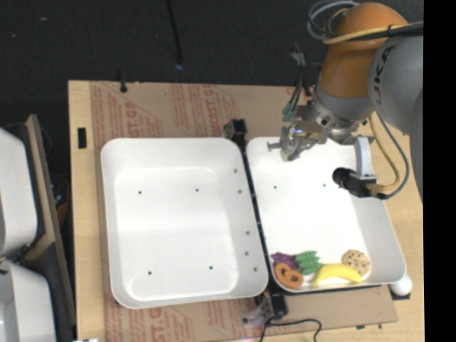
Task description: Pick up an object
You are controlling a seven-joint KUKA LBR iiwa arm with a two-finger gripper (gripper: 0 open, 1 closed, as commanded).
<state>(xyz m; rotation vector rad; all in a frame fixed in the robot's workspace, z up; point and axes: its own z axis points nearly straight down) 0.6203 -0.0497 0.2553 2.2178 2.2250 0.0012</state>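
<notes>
Above the right bin (324, 212) hovers the gripper (293, 148) — jaws unreadable (blurred).

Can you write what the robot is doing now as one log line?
gripper: over right bin far end, holding nothing | toys: banana, cookie at near end | left bin: untouched

Both bins look like smooth white plastic with a soft sheen: the left bin (121, 191) and the right bin (313, 212). They sit on a matt brown cardboard sheet (171, 112) printed with red lettering, laid over a pale wooden bench top (78, 212). The arm's orange band (353, 63) is glossy, catching light on its top, and the grey casing (402, 77) beside it looks smooth and duller. The gripper (293, 144) looks like bare shiny metal.
</notes>
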